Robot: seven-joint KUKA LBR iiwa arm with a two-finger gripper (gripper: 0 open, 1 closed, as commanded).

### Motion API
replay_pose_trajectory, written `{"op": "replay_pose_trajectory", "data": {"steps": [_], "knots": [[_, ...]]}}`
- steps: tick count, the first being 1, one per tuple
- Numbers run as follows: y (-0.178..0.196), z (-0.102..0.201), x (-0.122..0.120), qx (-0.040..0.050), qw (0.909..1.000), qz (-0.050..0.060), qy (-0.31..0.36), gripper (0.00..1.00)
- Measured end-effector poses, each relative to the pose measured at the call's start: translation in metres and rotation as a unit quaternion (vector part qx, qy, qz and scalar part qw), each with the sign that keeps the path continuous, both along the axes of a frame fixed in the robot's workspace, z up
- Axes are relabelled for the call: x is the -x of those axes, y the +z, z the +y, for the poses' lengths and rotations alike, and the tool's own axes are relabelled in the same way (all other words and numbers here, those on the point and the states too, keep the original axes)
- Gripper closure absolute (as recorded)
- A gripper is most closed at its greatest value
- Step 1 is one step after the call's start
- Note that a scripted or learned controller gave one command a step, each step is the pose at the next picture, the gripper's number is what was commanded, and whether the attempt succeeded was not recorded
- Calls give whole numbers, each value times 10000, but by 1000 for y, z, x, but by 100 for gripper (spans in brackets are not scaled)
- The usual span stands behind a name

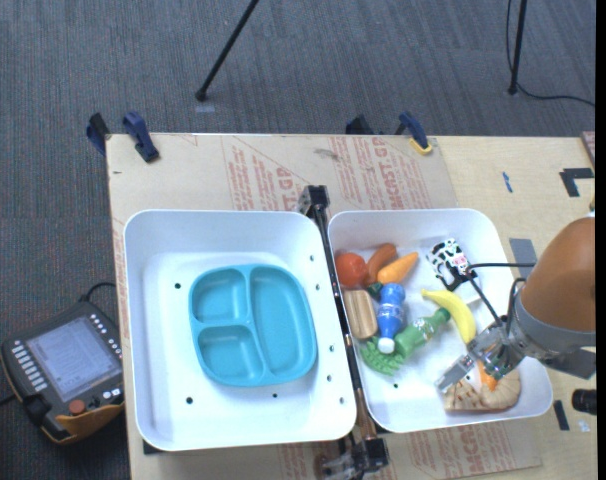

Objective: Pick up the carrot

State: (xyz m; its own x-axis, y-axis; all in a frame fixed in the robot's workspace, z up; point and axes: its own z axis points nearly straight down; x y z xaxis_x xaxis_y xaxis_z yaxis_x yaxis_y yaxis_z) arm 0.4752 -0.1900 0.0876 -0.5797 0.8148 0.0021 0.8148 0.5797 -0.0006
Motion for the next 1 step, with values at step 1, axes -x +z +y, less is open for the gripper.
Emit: {"op": "replay_pose_trajectory", "data": {"steps": [1], "knots": [[87,-23,-1,7,9996,-16,284,0]]}}
